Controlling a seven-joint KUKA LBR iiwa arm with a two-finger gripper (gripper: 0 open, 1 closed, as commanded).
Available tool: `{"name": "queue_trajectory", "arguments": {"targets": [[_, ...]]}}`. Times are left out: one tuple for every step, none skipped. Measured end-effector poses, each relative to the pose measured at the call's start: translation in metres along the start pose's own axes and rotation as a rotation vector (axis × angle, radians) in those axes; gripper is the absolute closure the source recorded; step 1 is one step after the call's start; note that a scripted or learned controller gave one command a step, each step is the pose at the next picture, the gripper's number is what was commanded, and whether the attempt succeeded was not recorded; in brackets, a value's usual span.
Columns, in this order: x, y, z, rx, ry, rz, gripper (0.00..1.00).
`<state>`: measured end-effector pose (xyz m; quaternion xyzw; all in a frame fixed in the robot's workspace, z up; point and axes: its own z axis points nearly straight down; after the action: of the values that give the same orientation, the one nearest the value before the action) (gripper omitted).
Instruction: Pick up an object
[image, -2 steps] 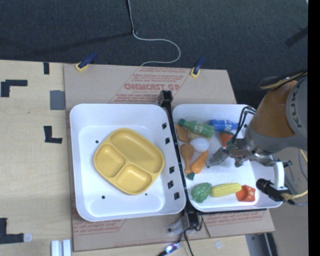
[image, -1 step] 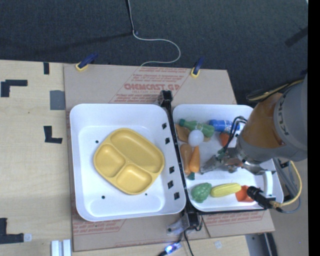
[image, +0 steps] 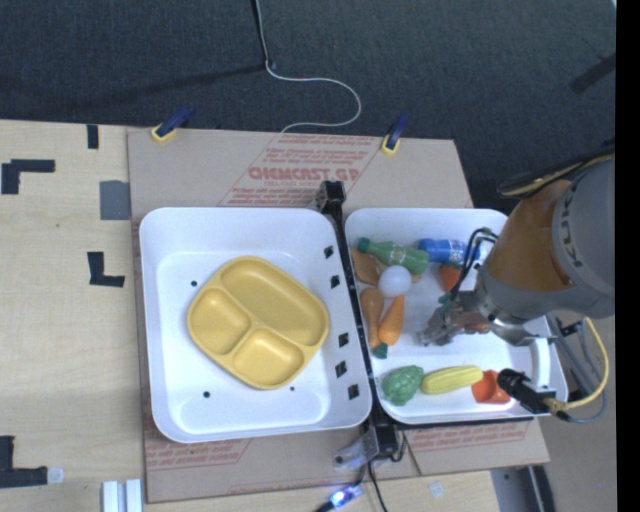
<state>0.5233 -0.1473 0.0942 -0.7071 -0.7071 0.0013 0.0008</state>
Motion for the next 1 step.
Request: {"name": "queue_trajectory", "arguments": {"targets": [[0.0048,0.0003,-0.0415,-0.003,0.001,-0.002,1.00]]}}
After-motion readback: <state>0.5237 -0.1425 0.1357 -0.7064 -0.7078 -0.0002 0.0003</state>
